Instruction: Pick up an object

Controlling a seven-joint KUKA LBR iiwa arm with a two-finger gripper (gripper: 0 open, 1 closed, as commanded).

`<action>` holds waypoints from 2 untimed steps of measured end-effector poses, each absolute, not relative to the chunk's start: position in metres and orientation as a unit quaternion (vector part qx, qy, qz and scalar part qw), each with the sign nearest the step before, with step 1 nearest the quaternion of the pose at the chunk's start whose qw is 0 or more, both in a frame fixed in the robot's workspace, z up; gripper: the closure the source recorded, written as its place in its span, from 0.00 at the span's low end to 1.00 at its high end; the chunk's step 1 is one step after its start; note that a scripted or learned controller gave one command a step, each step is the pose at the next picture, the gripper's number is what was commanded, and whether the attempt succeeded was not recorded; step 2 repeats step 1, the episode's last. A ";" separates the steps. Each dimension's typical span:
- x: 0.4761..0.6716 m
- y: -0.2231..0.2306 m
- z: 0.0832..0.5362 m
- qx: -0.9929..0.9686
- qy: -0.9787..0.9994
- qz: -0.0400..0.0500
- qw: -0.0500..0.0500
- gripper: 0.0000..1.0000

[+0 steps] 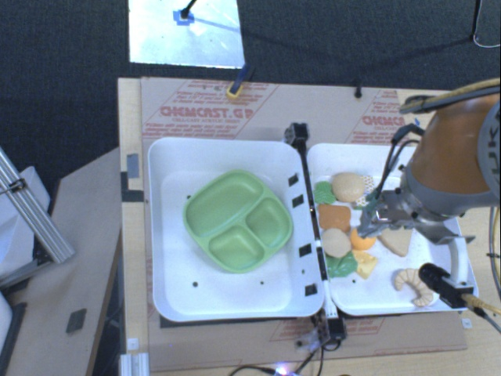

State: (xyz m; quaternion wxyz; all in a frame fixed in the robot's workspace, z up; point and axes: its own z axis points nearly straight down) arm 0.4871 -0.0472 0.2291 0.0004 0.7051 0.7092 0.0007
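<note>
The claw (369, 219) hangs low over the right bin (374, 302), in among a crowd of toy foods. Whether it is open or closed cannot be told from this angle, and nothing can be seen in its hold.

The thing closest to it is an orange slice (362, 240), lying just below the claw on the bin floor. Touching that slice on the side away from the arm (454, 155) is a pale round ball (337, 243). Above the ball, level with the claw and just beside it, lies a flat orange block (334, 215).

Beyond the claw, toward the far rim, sits a tan bun (350, 186) with a small green piece (323, 192) next to it. On the arm's side of the claw rests a tan wedge (396, 243), partly under the wrist. Nearer the front rim lie a yellow chunk (365, 265), a green leafy piece (341, 267) and, well apart from the claw, a pale curled pastry (412, 283).

The pieces press close on three sides of the claw, so the slice has neighbours touching or nearly touching it.

Farther off, past the black clips (298, 202) where the bins meet, the left bin (174, 292) holds a green divided plate (239, 222). Both bins stand on the counter (130, 288).
</note>
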 end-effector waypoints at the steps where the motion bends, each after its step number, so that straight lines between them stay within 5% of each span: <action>1: 0.491 -0.059 0.234 0.707 0.708 0.001 0.001 1.00; 2: 0.491 -0.059 0.234 0.707 0.708 0.001 0.001 1.00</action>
